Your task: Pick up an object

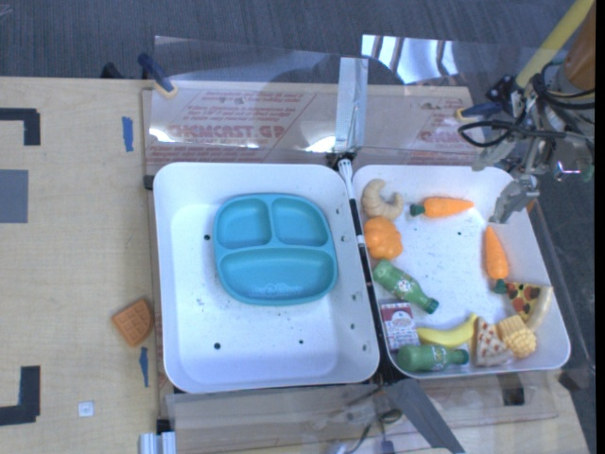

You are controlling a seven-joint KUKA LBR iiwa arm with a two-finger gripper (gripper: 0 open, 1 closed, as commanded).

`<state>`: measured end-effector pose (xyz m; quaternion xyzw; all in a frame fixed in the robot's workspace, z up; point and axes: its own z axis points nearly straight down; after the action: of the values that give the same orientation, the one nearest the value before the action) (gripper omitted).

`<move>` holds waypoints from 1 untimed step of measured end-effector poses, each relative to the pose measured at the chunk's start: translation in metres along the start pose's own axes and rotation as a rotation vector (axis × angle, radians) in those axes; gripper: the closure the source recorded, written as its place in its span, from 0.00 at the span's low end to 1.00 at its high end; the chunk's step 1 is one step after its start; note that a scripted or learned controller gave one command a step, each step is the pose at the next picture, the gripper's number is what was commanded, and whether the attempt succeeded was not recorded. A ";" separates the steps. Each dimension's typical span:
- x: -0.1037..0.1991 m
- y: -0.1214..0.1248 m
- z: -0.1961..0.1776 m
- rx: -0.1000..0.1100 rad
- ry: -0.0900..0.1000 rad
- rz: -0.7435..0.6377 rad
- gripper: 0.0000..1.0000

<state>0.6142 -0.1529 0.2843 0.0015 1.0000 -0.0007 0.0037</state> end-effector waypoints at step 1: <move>0.041 -0.035 0.178 -0.004 0.014 0.000 0.00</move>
<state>0.5739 -0.1884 0.1064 0.0017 1.0000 0.0012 -0.0032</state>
